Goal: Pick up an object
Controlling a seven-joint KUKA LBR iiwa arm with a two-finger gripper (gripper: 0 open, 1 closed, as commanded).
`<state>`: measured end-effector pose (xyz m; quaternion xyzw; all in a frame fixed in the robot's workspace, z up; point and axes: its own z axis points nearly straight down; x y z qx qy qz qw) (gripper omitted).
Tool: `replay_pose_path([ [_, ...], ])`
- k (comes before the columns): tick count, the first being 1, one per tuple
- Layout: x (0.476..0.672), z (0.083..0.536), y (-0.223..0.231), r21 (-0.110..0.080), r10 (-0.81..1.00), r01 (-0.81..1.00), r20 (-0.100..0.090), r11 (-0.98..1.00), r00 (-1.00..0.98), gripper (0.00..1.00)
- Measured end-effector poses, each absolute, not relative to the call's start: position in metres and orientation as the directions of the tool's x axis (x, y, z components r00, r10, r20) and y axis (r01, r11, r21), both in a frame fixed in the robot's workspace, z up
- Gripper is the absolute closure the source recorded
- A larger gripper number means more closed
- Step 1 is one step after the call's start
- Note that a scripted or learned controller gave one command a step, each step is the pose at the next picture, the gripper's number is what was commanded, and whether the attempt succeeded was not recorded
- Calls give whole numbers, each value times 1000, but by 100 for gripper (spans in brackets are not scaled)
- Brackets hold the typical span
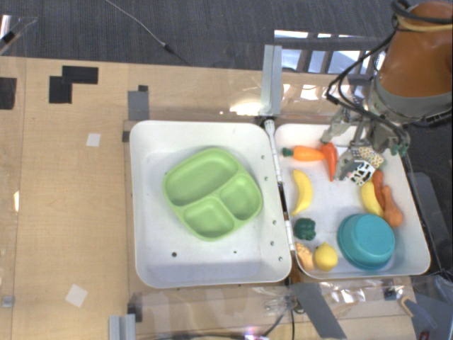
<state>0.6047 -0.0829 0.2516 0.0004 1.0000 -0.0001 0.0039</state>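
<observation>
My gripper (350, 163) hangs low over the far part of the right bin (417, 257), under the arm's orange band. Right beside it lie a red-orange carrot-like piece (330, 160) and a small black-and-white patterned object (362, 171), partly hidden by the gripper. Whether either one is touched cannot be told. An orange carrot (308, 154) with a green top lies to the left of them. A yellow banana (303, 191), a dark green broccoli (305, 228), a lemon (325, 256) and a teal bowl (366, 241) sit nearer the front.
The left bin (152, 261) holds a green three-part plate (212, 192). A second banana (371, 197) and an orange sausage-like piece (388, 200) lie by the right bin's right wall. Cables hang from the wrist above the bin's far edge.
</observation>
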Motion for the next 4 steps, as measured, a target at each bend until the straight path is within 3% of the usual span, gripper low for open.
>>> replay_pose_path([
  [1, 591, 95, -90, -1, -78, -78, -10, 997, -997, 0],
  [2, 544, 91, -88, -2, 0, 0, -19, 1000, -1000, 0],
  [3, 607, 90, -100, 2, 163, 163, -13, 987, -987, 0],
  [4, 645, 90, -103, -2, -362, -362, 7, 932, -932, 0],
])
